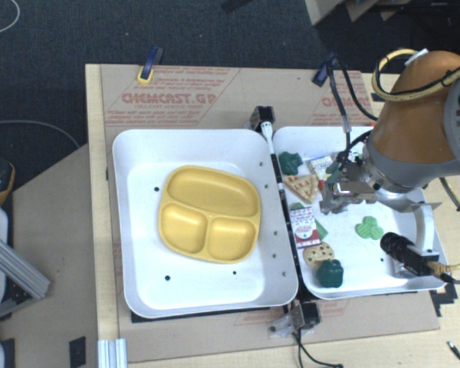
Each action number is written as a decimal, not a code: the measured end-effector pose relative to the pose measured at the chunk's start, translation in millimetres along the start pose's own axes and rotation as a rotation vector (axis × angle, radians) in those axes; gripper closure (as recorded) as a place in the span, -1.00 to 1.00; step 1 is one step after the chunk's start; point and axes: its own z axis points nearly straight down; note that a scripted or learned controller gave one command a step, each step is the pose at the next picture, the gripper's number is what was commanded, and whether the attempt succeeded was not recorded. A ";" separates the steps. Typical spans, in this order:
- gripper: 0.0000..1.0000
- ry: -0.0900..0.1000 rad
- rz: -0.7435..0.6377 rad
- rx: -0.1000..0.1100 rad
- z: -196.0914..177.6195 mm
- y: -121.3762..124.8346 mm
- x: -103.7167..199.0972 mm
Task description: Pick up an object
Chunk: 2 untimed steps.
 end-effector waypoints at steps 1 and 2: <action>1.00 -0.003 0.007 0.000 2.1 -5.9 -3.7; 1.00 -0.005 0.007 -0.004 11.6 10.4 -11.6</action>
